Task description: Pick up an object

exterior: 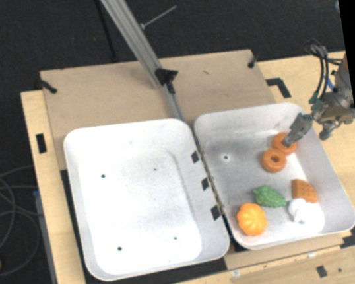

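Note:
Several small objects lie in the right bin (pixel 229 133). An orange ring (pixel 274 160) sits by the bin's right side, with a second orange piece (pixel 282 143) just behind it. Along the front lie a green leafy piece (pixel 268 196), an orange pumpkin (pixel 251 219), a brown wedge (pixel 303 190) and a white lump (pixel 300 212). My gripper (pixel 312 128) hangs over the bin's right rim, open. Its left finger (pixel 298 129) comes down right beside the second orange piece. Nothing is between the fingers.
The left bin (pixel 139 197) lies beside the right one, with dark clips (pixel 205 183) along the seam between them. A slanted metal rail (pixel 135 34) rises behind the bins. Cables (pixel 323 81) hang near my wrist at the right.

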